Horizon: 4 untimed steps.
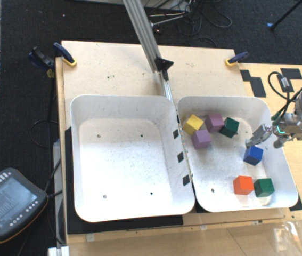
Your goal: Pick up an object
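- Nearest the camera, at the 7 o'clock corner, a grey handheld pendant [6, 206] with a screen lies off the bench [119, 68].
- The left bin [81, 116] takes up the near-left part of the bench, its floor speckled with dark spots.
- In the right bin [284, 169], an orange cube [243, 185] and a green cube [264, 186] sit side by side near the front wall, touching or nearly so.
- The blue cube [253, 155] lies farther in, toward the bin's right side.
- The claw [258, 136] hangs just above the blue cube, at about its 12 o'clock, reaching in from 3 o'clock; whether it is released or clenched cannot be told, and nothing shows between its fingers.
- Farther back, at the claw's 9 o'clock, a cluster: a purple cube [202, 138], a yellow cube [194, 124], a mauve cube [214, 122] and a dark green cube [229, 127].
- A slanted metal rail [143, 25] runs away at 12 o'clock.
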Tool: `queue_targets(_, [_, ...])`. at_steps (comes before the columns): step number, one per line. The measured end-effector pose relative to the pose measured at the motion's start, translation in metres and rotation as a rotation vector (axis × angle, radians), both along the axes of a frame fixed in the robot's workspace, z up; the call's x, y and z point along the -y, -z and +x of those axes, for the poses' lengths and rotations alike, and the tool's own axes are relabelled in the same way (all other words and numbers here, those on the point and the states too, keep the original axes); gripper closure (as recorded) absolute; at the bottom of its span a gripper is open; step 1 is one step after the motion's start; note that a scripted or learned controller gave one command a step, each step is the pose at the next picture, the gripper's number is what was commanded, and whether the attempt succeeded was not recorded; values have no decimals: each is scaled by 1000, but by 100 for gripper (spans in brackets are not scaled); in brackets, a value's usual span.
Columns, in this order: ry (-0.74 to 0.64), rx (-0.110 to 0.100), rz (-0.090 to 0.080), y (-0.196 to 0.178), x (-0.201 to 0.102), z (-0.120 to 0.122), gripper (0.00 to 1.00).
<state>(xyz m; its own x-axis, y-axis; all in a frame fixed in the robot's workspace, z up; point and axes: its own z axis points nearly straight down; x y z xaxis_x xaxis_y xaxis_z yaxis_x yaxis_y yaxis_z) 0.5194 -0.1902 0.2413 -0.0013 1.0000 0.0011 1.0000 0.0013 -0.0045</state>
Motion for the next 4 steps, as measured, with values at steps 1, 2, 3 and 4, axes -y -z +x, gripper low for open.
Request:
queue_targets(1, [1,4,-1,-2,0,1,0])
queue_targets(2, [3,-1,0,56,9,2,0])
queue_targets(3, [3,-1,0,107,15,-7,0])
queue_targets(4, [2,4,-2,148,15,-7,0])
